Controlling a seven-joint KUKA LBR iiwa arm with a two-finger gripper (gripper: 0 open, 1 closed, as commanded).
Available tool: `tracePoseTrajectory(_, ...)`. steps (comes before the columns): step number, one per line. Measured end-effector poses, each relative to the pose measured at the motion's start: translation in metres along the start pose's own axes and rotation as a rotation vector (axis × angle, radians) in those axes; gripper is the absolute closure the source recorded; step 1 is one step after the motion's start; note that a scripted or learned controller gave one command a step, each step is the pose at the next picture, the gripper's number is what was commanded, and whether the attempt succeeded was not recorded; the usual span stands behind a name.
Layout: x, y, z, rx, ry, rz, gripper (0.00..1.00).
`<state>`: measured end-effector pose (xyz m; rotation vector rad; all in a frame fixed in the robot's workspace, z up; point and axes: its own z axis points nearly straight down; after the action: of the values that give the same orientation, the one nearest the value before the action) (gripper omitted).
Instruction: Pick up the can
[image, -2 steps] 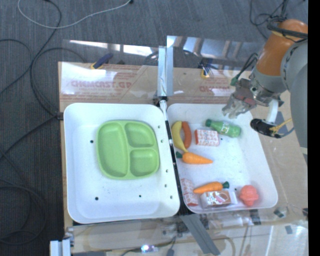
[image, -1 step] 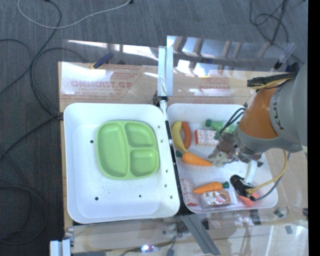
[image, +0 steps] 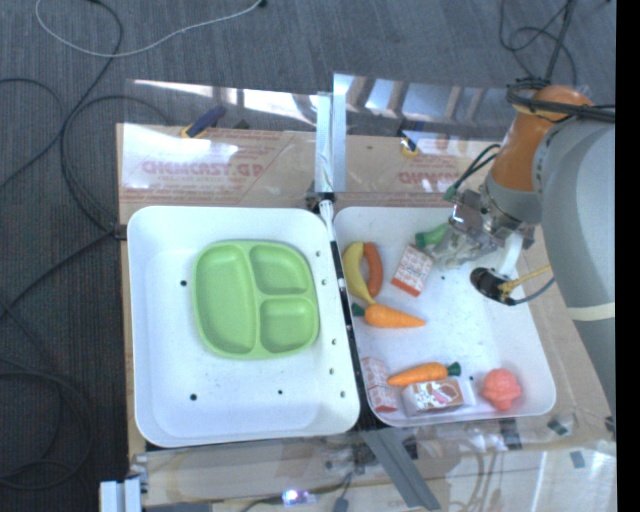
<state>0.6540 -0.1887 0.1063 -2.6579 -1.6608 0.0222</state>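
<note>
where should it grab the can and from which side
Across the middle of the can, from straight above. It seems to lie on its side in the right bin's near left corner, hemmed by the bin wall, a carrot and a carton, so a sideways approach looks blocked.

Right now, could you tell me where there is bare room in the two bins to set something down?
Left bin: white floor all around the green divided plate, widest along the near edge. Right bin: a bare patch between the middle carrot and the pink toy. Its left side and near edge are crowded; the gripper fills the far corner.
</note>
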Motion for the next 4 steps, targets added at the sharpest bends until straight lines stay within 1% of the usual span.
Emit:
tracePoseTrajectory(1,-0.0168,0.016,0.0176,0.015,0.002,-0.259,1.0)
tracePoseTrajectory(2,-0.0185,0.0166,0.0177,0.012,-0.001,-0.258,0.0)
tracePoseTrajectory(3,-0.019,0.0202,0.0173,0.024,0.003,-0.255,0.0)
tracePoseTrajectory(4,-0.0173,0.0191,0.0179,0.026,0.005,-0.194,0.0)
